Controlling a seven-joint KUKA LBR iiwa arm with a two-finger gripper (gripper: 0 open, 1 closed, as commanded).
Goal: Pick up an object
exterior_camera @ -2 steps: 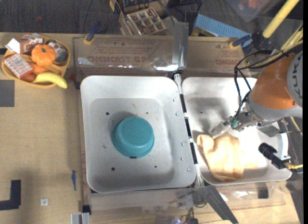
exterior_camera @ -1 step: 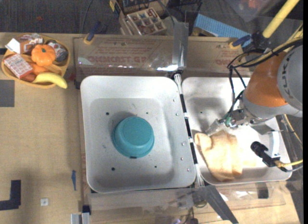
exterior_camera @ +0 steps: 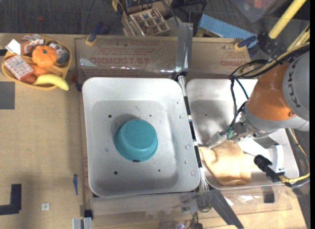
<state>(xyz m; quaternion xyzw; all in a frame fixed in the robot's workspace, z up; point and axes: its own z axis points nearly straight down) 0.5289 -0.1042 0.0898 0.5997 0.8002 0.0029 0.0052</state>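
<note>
Hand [exterior_camera: 230, 135] low in right bin [exterior_camera: 211, 95], at tan cloth [exterior_camera: 225, 164]; grip state cannot be told. No lift evident; pick-up judged outstanding.

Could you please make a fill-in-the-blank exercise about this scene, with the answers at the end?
1. The teal bowl lies in the ____ bin.
2. The tan cloth lies in the ____ bin.
3. The tool is low over the ____.
4. The yellow banana lies in a basket at the view's upper ____ corner.

Answers: left; right; cloth; left
</note>
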